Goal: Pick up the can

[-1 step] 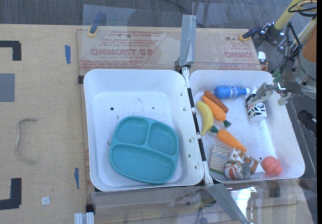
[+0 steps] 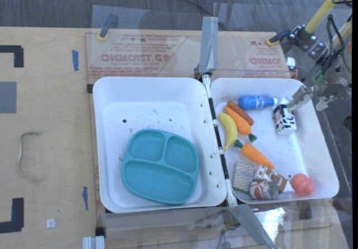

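Camera view: I take the banana [image 2: 228, 130] in the right bin [image 2: 314, 150] as my landmark. Nearer to me than the banana, and a little to its right, the can [image 2: 263, 182] lies on its side at the near wall, touching a waffle-like piece [image 2: 241, 173]. A pink fruit [image 2: 302, 184] is further right of it. A carrot [image 2: 257, 154] lies between the can and the banana. Left of the banana, in the left bin [image 2: 145, 97], rests a teal divided plate [image 2: 161, 167]. Right of the banana stands a cow-patterned carton [image 2: 284, 120]. Beyond the banana lies a blue bottle [image 2: 256, 102]. The gripper [image 2: 296, 98] hovers just beyond the carton, well apart from the can; I cannot tell if it is open or closed.
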